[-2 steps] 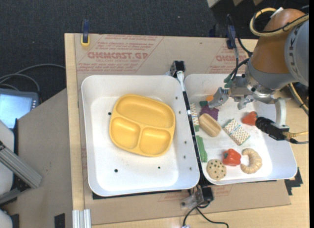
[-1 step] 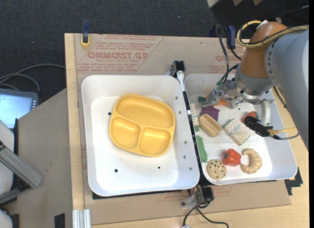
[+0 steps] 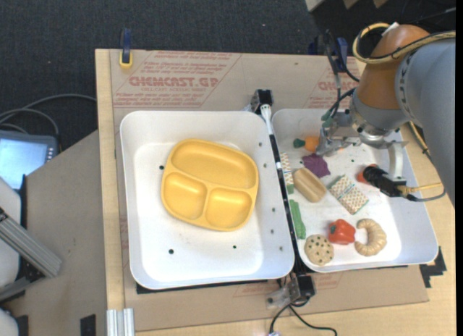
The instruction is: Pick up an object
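— Well, what is it all standing on?

— A pale wooden bench topped with a brown board printed in red lettering, over dark grey carpet. A lit blue screen and loose cables sit off to the left. Two shallow white bins lie side by side on the board. The left bin holds a yellow plastic plate with three compartments.

— And the things to pick?

— They are in the right bin, crowded together. A small purple toy piece lies near the back, with a tan bun-shaped toy just in front of it and a speckled square cracker beside that. Further forward are a red toy pepper, a pale croissant and a round cookie. A green stick lies along the left wall.

— And the arm?

— The grey arm reaches in from the right. Its gripper hangs low just behind the purple piece, close to a little orange bit. I cannot tell whether the jaws are apart or together.
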Controlling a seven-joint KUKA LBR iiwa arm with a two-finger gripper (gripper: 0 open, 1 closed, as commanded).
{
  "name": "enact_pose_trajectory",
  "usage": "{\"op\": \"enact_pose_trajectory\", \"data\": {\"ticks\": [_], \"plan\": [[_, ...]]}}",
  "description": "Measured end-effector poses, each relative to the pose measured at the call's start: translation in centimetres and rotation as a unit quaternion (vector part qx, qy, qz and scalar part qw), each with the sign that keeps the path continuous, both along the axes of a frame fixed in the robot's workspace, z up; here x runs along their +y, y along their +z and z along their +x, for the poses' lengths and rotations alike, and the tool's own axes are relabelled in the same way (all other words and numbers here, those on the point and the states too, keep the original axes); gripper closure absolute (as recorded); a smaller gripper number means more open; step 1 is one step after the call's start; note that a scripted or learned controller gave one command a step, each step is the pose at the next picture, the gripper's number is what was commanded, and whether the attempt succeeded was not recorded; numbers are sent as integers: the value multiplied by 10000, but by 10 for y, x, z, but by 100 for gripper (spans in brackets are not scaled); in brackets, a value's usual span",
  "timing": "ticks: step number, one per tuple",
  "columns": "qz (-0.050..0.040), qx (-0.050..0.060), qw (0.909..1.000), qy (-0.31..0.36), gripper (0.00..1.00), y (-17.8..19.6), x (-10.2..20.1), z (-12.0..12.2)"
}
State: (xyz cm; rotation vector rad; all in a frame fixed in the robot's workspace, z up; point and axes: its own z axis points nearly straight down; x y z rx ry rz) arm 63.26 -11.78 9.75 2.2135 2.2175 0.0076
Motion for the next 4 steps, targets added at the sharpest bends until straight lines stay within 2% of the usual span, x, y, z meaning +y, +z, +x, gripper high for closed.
{"op": "enact_pose_trajectory", "data": {"ticks": [1,2,3,4], "plan": [[-1,9,10000,3,0,-1,0,0],[17,123,9999,20,0,-14,-8,32],[13,105,9999,14,100,-3,-8,32],[24,-23,10000,40,100,95,80,37]]}}
